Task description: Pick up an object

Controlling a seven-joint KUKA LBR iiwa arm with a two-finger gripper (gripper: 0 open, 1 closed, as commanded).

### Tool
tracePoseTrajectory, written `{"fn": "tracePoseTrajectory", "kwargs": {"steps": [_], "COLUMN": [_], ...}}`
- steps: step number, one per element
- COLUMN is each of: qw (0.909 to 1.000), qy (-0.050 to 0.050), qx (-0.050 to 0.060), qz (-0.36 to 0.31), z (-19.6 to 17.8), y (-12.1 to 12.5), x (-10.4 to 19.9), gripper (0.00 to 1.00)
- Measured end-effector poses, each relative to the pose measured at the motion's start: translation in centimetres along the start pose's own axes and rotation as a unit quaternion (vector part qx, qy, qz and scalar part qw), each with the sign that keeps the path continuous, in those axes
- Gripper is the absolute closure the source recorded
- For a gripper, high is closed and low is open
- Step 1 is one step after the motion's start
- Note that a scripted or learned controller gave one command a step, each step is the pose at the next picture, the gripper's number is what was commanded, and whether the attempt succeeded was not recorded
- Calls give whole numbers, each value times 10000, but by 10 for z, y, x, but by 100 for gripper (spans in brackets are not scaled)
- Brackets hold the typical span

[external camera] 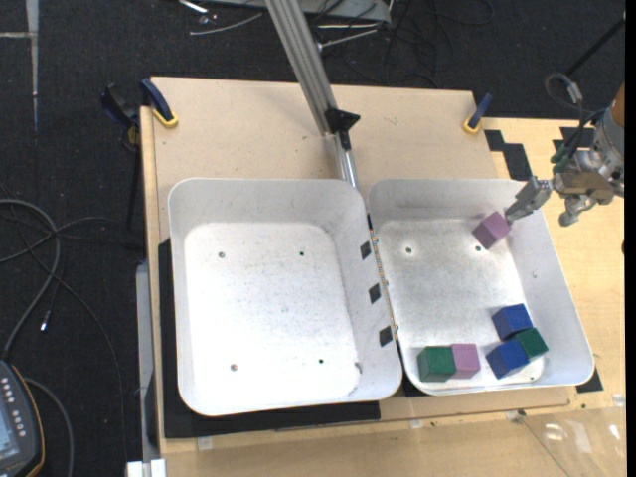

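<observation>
The hand (550, 205) hangs over the right white plastic bin's (556, 296) far edge, fingers spread; a small mauve cube (490, 230) touches the left fingertip, tilted, not pinched.

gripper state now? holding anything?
Gripper: one finger touches the purple block at the right bin's far side; open or shut, and whether it holds the block, cannot be told.

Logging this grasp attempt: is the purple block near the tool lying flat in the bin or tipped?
Tipped. The purple block sits cornerwise against the tool, its edges slanted to the right bin. Whether it is lifted or gripped, I cannot tell.
</observation>
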State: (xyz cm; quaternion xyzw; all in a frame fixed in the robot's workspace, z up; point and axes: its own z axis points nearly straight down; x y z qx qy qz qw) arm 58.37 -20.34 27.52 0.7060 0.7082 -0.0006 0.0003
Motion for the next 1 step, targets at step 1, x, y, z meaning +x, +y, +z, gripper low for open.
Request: {"fn": "tracePoseTrajectory", "kwargs": {"steps": [1], "qw": [10000], "qy": [-16], "qx": [-56], "qz": [-5], "z": [-120], "y": [25], "x": [-5], "gripper": [0]}}
